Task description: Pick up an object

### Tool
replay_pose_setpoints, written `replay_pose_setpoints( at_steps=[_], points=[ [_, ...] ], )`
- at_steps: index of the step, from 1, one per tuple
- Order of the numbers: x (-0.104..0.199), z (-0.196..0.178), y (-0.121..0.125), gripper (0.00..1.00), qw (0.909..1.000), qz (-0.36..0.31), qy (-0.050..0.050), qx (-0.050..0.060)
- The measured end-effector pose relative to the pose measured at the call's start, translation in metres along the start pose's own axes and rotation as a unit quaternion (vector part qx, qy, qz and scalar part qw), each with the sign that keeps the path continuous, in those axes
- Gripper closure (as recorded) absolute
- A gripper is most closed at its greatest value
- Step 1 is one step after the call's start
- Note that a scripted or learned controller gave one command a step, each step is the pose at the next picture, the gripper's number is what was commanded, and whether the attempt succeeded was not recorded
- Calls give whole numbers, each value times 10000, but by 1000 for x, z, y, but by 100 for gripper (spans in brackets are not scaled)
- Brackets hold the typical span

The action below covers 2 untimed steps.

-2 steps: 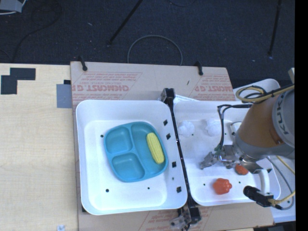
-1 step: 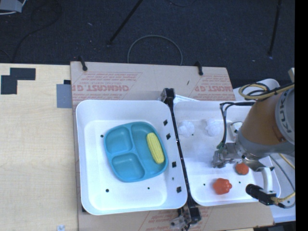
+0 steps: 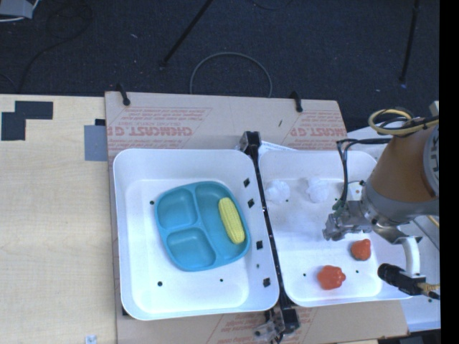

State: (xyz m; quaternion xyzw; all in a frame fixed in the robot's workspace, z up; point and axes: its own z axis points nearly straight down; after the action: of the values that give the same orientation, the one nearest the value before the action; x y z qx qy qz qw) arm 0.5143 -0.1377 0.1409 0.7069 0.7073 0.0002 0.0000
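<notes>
The metal two-finger gripper (image 3: 338, 226) hangs low over the right-hand shallow white bin (image 3: 301, 298); I cannot tell its state. Nothing shows in its grasp, so the pick looks undone. Just right of it sits a small orange-red lump (image 3: 361, 249), and below it, near, a rounder red-orange toy (image 3: 330, 277).

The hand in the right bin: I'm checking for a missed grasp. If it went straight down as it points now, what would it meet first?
Probably bare floor of the shallow white right bin. The hand sits up-left of the small orange-red lump, though depth is unclear from this slanted view.
</notes>
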Motion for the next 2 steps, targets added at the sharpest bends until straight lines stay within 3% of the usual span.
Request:
replay_pose_setpoints(
  at_steps=[1,2],
  points=[
    [1,-63,-1,100,10000,1,-3,-11],
    [0,-73,-1,100,10000,1,0,5]
  ],
)
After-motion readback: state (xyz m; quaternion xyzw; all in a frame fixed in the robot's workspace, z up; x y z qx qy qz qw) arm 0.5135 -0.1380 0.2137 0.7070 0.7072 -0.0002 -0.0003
